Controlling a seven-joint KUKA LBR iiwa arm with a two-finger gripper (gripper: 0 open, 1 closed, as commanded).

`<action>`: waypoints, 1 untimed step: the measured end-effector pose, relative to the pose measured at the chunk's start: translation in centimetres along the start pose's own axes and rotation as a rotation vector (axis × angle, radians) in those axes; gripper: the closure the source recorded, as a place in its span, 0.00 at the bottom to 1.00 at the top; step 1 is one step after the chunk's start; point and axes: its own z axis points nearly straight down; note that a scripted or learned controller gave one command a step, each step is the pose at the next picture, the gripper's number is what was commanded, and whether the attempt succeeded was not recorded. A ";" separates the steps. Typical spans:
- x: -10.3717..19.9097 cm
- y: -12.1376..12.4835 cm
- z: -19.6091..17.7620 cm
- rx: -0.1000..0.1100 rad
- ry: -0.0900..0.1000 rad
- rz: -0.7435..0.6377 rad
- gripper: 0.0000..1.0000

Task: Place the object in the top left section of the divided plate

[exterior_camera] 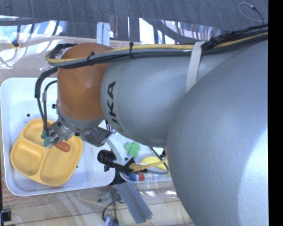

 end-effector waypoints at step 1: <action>0.0 0.0 0.0 0.000 0.000 0.000 0.00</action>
